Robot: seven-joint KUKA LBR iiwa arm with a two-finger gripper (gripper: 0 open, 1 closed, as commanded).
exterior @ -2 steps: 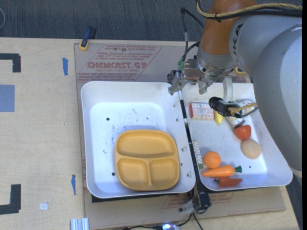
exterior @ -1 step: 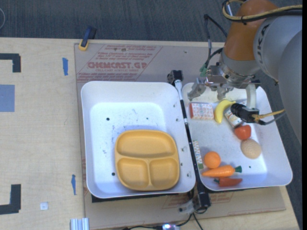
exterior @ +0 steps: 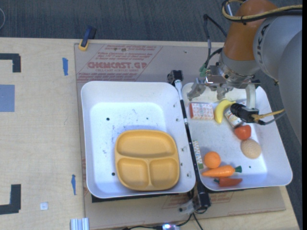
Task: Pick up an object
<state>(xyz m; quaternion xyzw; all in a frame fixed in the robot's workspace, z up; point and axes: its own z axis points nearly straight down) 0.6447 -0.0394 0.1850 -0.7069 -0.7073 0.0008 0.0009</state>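
Note:
My gripper [exterior: 221,95] hangs over the back of the right bin [exterior: 273,143], open, its fingers spread wide apart. Just in front of and below it lie a yellow banana [exterior: 220,111], a red-and-white box [exterior: 201,110] and a small dark bottle [exterior: 234,117]. Nothing is held between the fingers. Further forward in the same bin are a red tomato [exterior: 243,132], a beige egg-like ball [exterior: 251,149], an orange [exterior: 212,159], a carrot [exterior: 220,171] and a red pepper [exterior: 230,181].
The left bin [exterior: 96,109] holds a yellow divided plate [exterior: 146,158] in its front half. A raised divider [exterior: 184,123] runs between the bins. The arm and its cables cover the right bin's back right corner.

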